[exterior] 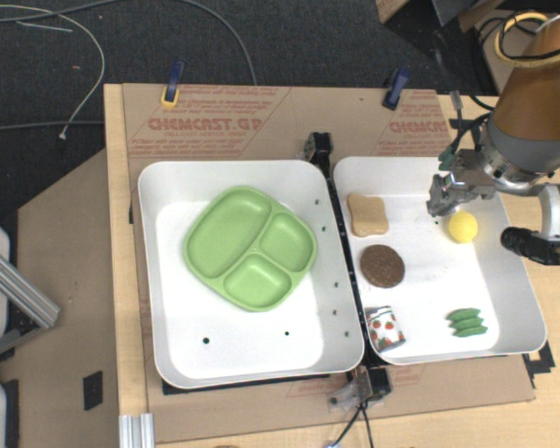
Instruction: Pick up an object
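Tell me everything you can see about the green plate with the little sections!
The green plate is pale lime green and looks like smooth plastic. It has rounded corners and three hollow sections: one big one on the upper left and two smaller ones on the right and bottom. It lies flat, right side up, turned at a slant, near the middle of the left white bin. No food shows in its sections, and it touches the bin floor alone.

Two white bins sit on the bench: a left bin [168, 250] and a right bin [513, 297]. The left holds one green divided plate [250, 247]. The right holds five items: one toast slice [367, 215], one brown cookie [383, 265], one yellow lemon [463, 227], one green pea pod [467, 322], and one small printed carton [385, 327] at its 7 o'clock corner.
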`<act>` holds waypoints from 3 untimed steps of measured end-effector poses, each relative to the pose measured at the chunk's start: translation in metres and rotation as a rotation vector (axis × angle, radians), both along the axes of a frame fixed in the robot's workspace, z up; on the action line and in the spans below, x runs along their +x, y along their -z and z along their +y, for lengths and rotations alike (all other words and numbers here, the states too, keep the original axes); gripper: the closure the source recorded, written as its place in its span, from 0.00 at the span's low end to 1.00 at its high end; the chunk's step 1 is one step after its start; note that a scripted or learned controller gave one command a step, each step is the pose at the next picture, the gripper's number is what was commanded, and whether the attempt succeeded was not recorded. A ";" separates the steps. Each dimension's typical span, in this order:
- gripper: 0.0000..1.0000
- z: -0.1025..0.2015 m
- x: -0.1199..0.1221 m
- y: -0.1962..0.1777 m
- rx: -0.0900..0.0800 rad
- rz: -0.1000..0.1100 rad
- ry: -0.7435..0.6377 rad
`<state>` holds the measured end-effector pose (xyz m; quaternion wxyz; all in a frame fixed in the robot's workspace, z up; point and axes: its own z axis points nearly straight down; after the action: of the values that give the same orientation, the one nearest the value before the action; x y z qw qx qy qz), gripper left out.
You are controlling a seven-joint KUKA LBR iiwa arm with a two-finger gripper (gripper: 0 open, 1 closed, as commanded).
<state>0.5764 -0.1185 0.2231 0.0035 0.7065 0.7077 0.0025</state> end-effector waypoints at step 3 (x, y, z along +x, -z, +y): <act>1.00 0.101 -0.017 -0.006 0.005 0.011 -0.005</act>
<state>0.5598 -0.0177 0.2286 -0.0022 0.7049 0.7093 0.0001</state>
